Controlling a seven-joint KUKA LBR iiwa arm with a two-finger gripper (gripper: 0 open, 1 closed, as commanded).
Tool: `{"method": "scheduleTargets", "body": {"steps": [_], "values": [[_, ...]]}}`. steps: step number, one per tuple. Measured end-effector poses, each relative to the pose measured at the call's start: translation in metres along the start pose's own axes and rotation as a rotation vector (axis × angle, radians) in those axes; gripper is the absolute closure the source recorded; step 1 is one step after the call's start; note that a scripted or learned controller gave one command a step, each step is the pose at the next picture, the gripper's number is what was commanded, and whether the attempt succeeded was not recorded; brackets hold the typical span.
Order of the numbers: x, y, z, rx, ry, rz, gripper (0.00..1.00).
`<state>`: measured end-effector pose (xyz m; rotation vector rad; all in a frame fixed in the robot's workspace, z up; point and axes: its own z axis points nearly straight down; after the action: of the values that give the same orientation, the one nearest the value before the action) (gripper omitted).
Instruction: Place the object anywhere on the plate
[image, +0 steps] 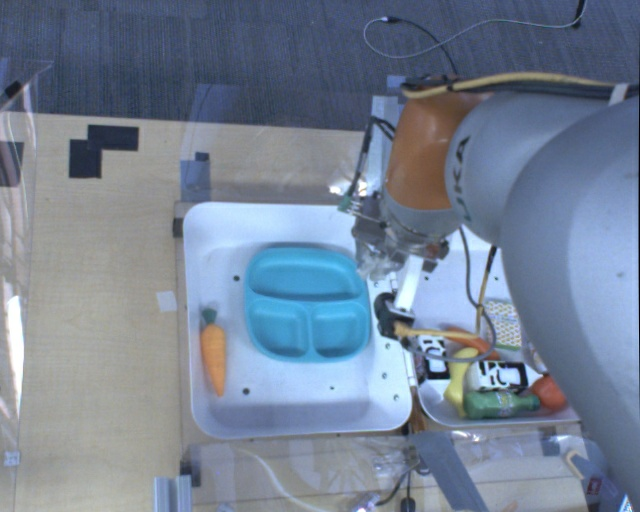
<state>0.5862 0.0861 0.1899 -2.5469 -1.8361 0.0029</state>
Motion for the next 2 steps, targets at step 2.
{"method": "scheduleTargets", "body": {"steps": [2], "values": [[0.039, -0.029, -0.006, 0.0, -0.002, 0.393, 1.0]]}}
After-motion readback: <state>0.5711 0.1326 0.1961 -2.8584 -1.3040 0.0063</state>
